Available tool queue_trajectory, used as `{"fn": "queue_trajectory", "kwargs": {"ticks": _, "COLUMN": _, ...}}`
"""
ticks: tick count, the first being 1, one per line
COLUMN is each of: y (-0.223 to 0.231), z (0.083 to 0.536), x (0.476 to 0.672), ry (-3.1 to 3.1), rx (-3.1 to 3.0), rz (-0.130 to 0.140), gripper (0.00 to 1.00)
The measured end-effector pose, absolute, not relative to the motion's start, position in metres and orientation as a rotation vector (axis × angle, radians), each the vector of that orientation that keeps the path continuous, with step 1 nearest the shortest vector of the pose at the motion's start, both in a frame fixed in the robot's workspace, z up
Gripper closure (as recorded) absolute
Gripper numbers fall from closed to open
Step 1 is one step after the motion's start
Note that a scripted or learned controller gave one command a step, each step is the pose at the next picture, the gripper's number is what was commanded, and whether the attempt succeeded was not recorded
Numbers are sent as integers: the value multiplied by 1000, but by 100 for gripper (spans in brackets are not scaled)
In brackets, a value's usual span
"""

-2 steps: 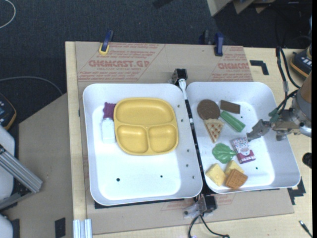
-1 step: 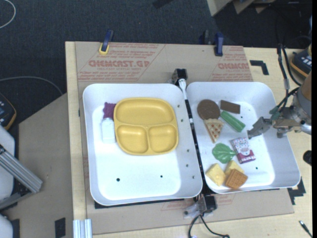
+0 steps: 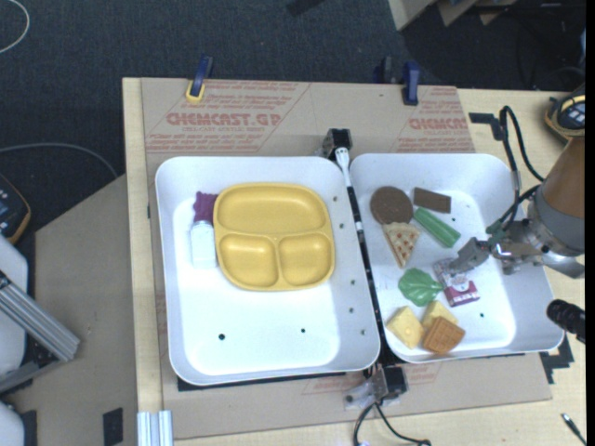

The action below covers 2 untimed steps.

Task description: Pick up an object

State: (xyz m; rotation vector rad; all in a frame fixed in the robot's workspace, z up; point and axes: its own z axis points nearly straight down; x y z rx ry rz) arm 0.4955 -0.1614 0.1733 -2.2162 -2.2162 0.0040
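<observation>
The right bin (image 3: 493,179) holds several toy foods: a brown round cookie (image 3: 390,204), a brown bar (image 3: 431,199), a green cylinder (image 3: 436,227), a waffle wedge (image 3: 403,243), a green leafy piece (image 3: 417,286), a yellow cheese block (image 3: 404,327) and an orange cracker (image 3: 443,335). My gripper (image 3: 458,269) reaches in from the right and sits low in this bin's middle. It is just above a small pink and white packet (image 3: 462,294), right of the leafy piece. Nothing shows as held.
The left bin (image 3: 186,277) carries a yellow divided plate (image 3: 274,234) and a white bottle with a purple cap (image 3: 202,233) at the plate's left. The grey arm (image 3: 558,216) crosses the right bin's right wall. Black cables (image 3: 517,151) run near the far right corner.
</observation>
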Motion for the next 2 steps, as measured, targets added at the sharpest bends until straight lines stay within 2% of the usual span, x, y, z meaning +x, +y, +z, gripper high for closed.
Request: {"fn": "queue_trajectory", "kwargs": {"ticks": 2, "y": -166, "z": 83, "x": 490, "ry": -2217, "rx": -2220, "rz": 2, "gripper": 0}}
